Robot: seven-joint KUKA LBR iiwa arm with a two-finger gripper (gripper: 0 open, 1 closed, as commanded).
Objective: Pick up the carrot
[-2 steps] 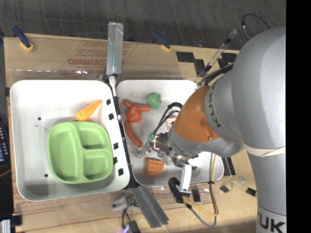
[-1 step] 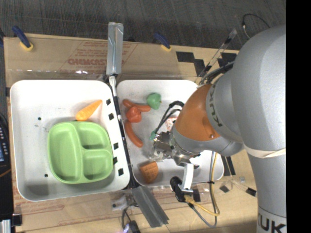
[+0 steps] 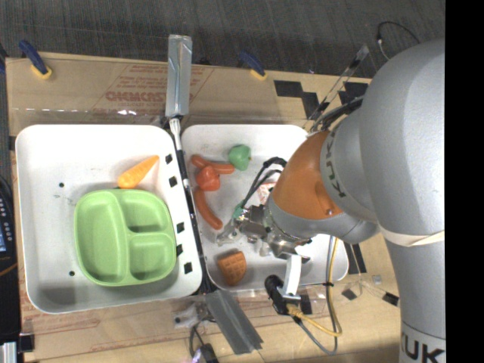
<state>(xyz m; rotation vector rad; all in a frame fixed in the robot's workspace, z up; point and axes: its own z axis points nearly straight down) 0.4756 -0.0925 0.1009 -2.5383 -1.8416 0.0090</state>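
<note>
The carrot lies in the left bin, tilted, just above the green divided plate's upper rim and near the divider between the bins; bare white floor lies open to its left and above it. The gripper hangs low in the right bin, beside a long orange sausage, with a bread-like brown piece just below. A red tomato-like piece and a green pepper crowd the upper part. The wrist hides that bin's right side. Whether the fingers are apart or together cannot be told.
</note>
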